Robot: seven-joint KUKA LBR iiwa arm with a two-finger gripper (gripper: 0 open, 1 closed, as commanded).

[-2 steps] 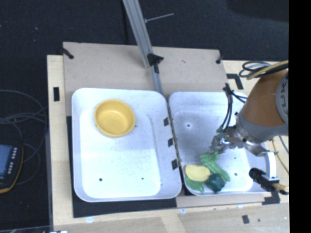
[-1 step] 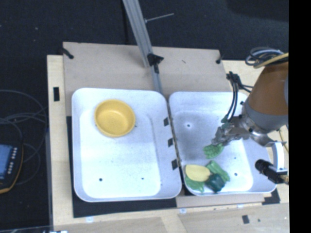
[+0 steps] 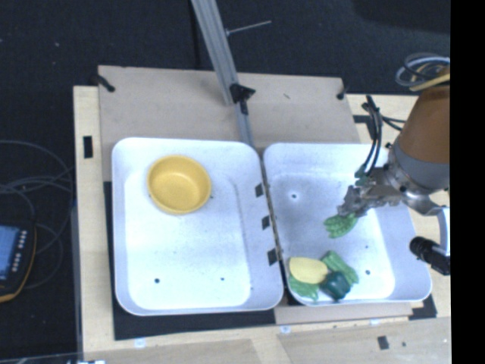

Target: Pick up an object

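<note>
In the right bin point(image 3: 379, 158) the gripper point(image 3: 356, 207) hangs over the middle of the floor, and a green leafy toy point(image 3: 341, 223) lies directly at its tip, trailing off toward 7 o'clock. Its long axis runs roughly from 1 to 7 o'clock, in line with the way the arm reaches in. Whether the toy is pinched or merely lying under the tip I cannot tell, nor whether the jaws are wide or narrow: the wrist and cables cover them. At 6 o'clock from the gripper, well apart in the near corner, sit a yellow lump point(image 3: 306, 268) and other green pieces point(image 3: 337, 275), huddled and hard to separate. A yellow bowl point(image 3: 179, 184) rests in the left bin point(image 3: 189, 279).
</note>
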